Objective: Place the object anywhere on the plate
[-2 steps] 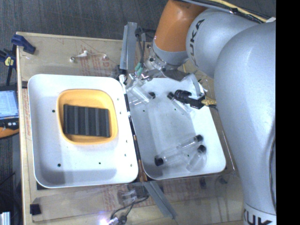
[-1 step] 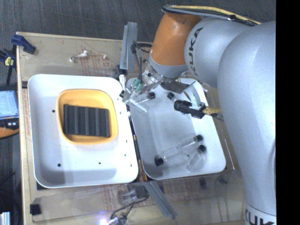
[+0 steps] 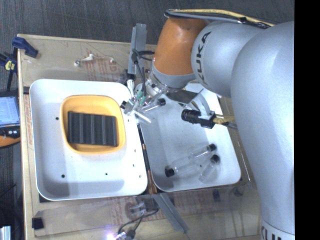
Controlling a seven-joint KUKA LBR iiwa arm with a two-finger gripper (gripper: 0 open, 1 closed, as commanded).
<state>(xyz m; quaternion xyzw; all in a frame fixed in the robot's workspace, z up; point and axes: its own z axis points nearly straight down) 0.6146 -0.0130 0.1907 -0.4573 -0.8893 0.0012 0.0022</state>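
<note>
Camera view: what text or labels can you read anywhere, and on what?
"KUKA": on the grey arm, beside its orange band, lettering running sideways.
Screen at the left edge: lit, content too small to read.
Bins, plate and clear tubes: no readable markings.

the plate is looking like smooth yellow plastic with a dark ribbed centre, lying in a glossy white bin. clear, glassy tubes are gleaming in the right bin, and the bench is showing as raw, matt plywood.
</note>
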